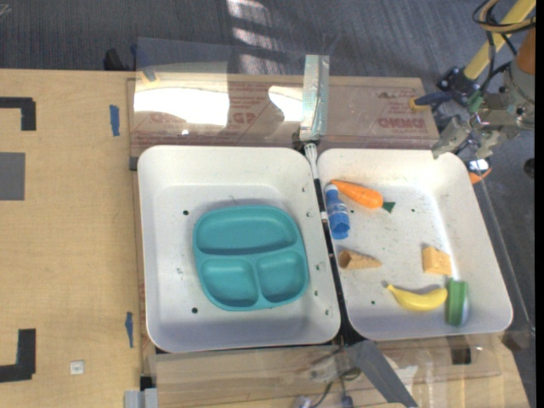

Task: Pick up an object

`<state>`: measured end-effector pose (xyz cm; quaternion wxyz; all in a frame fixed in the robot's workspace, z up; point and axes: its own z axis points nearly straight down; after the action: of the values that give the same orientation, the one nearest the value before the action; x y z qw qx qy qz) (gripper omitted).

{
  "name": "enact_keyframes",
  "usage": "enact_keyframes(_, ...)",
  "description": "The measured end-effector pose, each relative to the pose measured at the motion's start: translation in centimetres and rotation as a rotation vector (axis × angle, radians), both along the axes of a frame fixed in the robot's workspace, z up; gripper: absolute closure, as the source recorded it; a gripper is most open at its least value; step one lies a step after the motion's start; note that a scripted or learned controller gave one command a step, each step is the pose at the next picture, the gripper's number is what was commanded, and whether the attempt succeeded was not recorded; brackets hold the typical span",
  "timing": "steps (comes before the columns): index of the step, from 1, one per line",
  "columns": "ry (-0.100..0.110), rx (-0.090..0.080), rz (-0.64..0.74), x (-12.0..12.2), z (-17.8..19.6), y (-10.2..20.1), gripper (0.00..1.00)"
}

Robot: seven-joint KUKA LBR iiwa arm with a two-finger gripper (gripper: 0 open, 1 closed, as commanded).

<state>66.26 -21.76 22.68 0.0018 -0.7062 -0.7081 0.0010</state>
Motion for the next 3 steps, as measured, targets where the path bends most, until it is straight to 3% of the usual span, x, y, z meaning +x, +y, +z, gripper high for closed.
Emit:
enact_keyframes(1, 0.007, 0.002, -0.144, 0.4, -8.4, 5.3, 0.00)
enact_keyframes(2, -0.007, -0.002, -0.117, 0.6, -14.1, 9.2, 0.00)
enact_keyframes(3, -0.007, -0.002, -0.025, -1.2, -14.1, 11.6, 0.00)
